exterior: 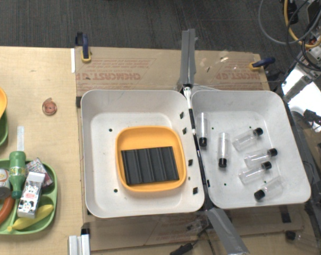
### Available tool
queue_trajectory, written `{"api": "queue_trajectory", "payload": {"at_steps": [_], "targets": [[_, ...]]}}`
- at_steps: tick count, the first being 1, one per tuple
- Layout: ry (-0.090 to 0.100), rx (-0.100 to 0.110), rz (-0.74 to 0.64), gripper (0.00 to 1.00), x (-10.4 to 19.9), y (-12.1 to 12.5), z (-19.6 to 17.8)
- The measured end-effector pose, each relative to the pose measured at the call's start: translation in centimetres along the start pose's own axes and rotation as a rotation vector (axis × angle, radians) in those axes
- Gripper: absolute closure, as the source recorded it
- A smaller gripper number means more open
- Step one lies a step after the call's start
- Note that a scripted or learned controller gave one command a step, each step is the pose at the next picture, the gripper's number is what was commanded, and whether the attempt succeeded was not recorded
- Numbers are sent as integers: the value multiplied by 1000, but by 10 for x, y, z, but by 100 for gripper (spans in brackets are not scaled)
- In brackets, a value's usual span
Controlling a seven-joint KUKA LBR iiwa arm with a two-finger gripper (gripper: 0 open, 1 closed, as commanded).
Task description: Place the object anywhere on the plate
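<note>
A dark ribbed object (149, 164) lies flat on the orange plate (150, 135) in the left bin (96, 142); right of the plate, clear vials (222, 150) lie scattered in the right bin (288, 142).

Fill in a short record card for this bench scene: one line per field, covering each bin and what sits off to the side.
left bin: holds an orange plate
on the plate: dark ribbed slab, lying flat near the middle
right bin: six clear vials with black caps, lying scattered, none on the plate
bench left of the bins: green tray with toy food and a green bottle
under the bins: brown cardboard sheet
</note>
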State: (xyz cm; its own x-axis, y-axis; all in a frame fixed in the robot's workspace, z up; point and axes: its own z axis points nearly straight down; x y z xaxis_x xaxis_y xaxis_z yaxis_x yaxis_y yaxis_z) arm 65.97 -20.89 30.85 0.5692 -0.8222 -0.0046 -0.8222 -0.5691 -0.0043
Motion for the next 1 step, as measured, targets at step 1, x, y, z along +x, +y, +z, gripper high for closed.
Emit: {"api": "queue_trajectory", "payload": {"at_steps": [1], "targets": [[3, -1, -364, 0, -2, -2, 10]]}}
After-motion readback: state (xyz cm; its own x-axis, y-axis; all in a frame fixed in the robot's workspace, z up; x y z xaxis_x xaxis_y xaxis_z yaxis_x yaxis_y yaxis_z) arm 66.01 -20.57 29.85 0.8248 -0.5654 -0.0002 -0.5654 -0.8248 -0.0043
